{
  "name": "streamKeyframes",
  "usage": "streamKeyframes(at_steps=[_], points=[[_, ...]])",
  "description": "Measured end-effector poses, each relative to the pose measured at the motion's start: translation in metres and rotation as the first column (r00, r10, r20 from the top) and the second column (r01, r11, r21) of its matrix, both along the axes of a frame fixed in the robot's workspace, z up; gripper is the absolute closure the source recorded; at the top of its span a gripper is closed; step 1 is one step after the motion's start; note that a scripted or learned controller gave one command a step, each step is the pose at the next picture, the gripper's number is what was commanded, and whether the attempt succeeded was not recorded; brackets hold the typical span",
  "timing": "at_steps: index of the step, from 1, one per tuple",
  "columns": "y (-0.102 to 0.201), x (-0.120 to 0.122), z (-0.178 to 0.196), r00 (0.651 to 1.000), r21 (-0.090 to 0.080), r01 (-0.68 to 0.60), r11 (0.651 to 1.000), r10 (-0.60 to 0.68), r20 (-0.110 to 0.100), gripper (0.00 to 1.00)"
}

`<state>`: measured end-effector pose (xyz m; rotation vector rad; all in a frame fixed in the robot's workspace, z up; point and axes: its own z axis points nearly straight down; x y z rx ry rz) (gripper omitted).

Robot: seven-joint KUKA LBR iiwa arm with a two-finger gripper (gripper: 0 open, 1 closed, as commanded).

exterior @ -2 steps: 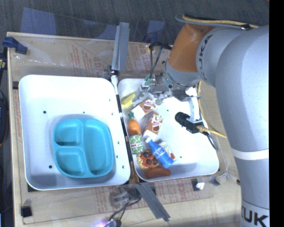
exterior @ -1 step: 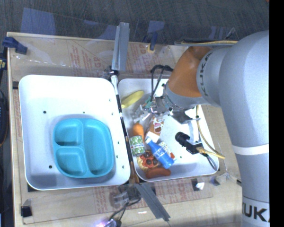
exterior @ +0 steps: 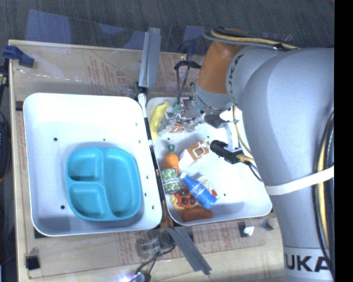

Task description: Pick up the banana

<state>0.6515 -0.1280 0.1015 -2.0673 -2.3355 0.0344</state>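
Observation:
The yellow banana (exterior: 157,117) lies in the far left corner of the right bin (exterior: 256,195), along its left wall. My gripper (exterior: 180,118) is low over the bin's far end, just to the right of the banana. The metal parts of the gripper hide the banana's right side, and nothing is visibly held.
A blue divided plate (exterior: 104,182) sits in the left bin (exterior: 41,122). In the right bin lie a carrot (exterior: 172,157), a green bottle (exterior: 170,180), a blue bottle (exterior: 200,191), an orange-and-white box (exterior: 197,151), a pizza slice (exterior: 182,201) and a sausage (exterior: 195,214). The grey arm covers the bin's right side.

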Motion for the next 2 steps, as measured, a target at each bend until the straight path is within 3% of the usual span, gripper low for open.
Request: streamKeyframes(at_steps=[1,2], points=[[0.0054,-0.0025,-0.0005,0.999,-0.016,-0.053,0.998,0.053,-0.001,0.00],[0.0104,0.0017,-0.0007,0.985,-0.008,0.170,0.985,-0.169,0.015,0.00]])
